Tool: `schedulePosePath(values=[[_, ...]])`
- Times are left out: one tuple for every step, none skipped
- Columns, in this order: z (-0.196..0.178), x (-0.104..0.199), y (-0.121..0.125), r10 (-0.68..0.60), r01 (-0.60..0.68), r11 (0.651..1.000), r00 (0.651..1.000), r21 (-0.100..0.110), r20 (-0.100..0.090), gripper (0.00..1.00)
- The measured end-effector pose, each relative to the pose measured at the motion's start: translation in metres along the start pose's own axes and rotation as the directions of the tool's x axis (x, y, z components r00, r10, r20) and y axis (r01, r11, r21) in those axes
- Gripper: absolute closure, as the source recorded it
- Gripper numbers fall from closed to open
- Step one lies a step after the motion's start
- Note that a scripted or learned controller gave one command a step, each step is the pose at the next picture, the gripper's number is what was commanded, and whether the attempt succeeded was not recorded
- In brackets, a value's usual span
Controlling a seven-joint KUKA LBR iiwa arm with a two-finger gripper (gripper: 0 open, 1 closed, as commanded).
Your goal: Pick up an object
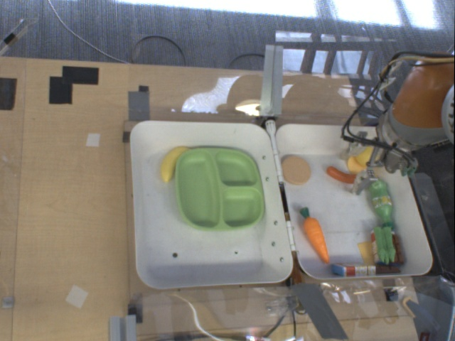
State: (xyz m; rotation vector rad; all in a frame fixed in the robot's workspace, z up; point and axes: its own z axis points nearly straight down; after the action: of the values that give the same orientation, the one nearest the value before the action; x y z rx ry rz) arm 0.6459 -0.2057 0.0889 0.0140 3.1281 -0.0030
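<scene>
Camera view, counted: two white bins. Left bin (149, 261): one green divided plate (217, 187), one banana (170, 163). Right bin (419, 254): one carrot (316, 238), one tan disc (296, 169), one sausage (340, 175), one green bottle (380, 199). Gripper (373, 168) above bottle's top; jaw state unreadable.
</scene>
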Motion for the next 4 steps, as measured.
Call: schedulePosePath(values=[[0.0, 0.044, 0.0, 0.069, -0.069, 0.998, 0.998, 0.0, -0.003, 0.0], [-0.001, 0.039, 0.058, 0.165, -0.165, 0.986, 0.986, -0.002, -0.002, 0.0], [0.001, -0.014, 0.105, 0.25, -0.25, 0.968, 0.968, -0.001, -0.012, 0.0], [-0.001, 0.062, 0.059, 0.378, -0.378, 0.926, 0.926, 0.001, -0.001, 0.0]])
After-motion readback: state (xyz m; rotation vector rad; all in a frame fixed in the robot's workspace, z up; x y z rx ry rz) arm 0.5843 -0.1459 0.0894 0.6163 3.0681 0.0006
